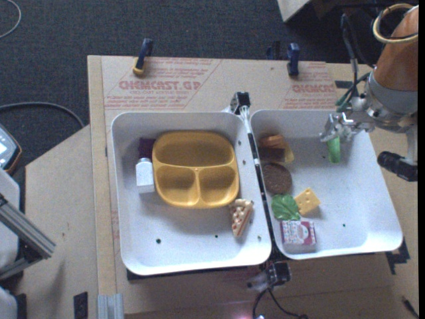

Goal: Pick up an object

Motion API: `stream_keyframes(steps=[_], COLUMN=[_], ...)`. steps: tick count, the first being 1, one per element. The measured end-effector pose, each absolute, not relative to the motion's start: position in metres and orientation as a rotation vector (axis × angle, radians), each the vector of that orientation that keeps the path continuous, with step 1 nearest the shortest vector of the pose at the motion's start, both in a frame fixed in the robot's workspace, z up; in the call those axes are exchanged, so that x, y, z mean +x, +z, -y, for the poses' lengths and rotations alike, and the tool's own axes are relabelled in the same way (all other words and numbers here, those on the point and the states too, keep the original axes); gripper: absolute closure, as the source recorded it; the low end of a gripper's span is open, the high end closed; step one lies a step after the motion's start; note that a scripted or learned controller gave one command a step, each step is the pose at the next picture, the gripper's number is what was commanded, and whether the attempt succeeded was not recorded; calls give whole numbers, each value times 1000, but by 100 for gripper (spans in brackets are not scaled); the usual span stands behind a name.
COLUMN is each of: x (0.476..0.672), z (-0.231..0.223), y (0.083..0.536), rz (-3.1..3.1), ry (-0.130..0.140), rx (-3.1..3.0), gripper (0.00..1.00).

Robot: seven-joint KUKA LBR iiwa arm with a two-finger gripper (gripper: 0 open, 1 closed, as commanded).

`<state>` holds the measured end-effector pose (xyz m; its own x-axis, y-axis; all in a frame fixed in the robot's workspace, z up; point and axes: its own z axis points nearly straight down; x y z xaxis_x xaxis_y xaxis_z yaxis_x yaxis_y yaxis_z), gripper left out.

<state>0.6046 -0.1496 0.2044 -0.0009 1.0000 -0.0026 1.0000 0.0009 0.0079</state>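
Step in hand, as judged: the pick itself, at the grasp or first-lift stage.

**Claw**: two-finger gripper on the grey arm with its orange band, reaching in over the upper right part of the right bin. A green object stands upright between the fingers and juts out just below them; the claw appears to be closed on it. Whether the object's lower end touches the bin floor or hangs clear, I cannot tell.

**Green object**: small, narrow, bright green; the task's thing at this moment. Located at the claw itself, between the fingertips.

**Other items, right bin, all to the claw's left and lower left:**
- Brown bun-like piece, well to the left, near the bin's left wall.
- Dark round patty, lower left.
- Green leaf, further down and left.
- Yellow cheese wedge, below the claw, touching or just beside the leaf.
- Red and white packet, furthest below.

**Left bin**, well apart from the claw: yellow divided tray, white bottle against the tray's left side, pizza slice at its lower right corner.

**Next move, as judged:** a straight upward lift, keeping the grip firm, since the object is narrow and could tip or slip between the fingers. The space around the claw is open, so nothing nearby should snag. Success shows only once the object rises plainly off the floor.
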Motion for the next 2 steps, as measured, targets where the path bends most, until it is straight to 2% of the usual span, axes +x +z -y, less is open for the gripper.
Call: stream_keyframes(steps=[1, 2], x=[606, 619], z=[150, 101], y=[227, 234], rz=[-2218, -2226], ry=[5, 6], rx=[2216, 2213], gripper=[100, 100])
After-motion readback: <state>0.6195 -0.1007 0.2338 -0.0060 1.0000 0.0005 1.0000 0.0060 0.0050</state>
